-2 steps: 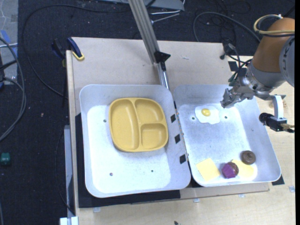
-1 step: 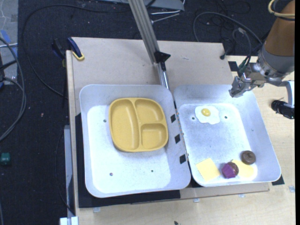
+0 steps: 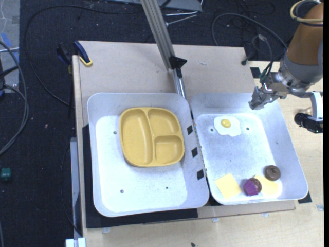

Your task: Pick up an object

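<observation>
Overhead view of the tabletop with two shallow white bins. The jaws hung over the far rim of the right bin; whether they were open or closed could not be told, and nothing was visibly held. Nearest the jaws, just below and to their left as the camera saw it, lay a toy fried egg, flat, white with a yellow yolk. It was judged light and thin, hard to take hold of from above unless pinched across its narrow width at the edge. Well below the jaws, along the near wall of the same bin, sat a yellow square slice, a purple rounded piece, a pale yellow disc and a small brown doughnut-like piece. The purple piece was judged the easiest candidate: it stood taller, looked stiff and light, and offered opposing sides for a grip. Far to the left of the jaws, in the left bin, rested a yellow divided plate, broad and probably slippery, best gripped by its rim.
</observation>
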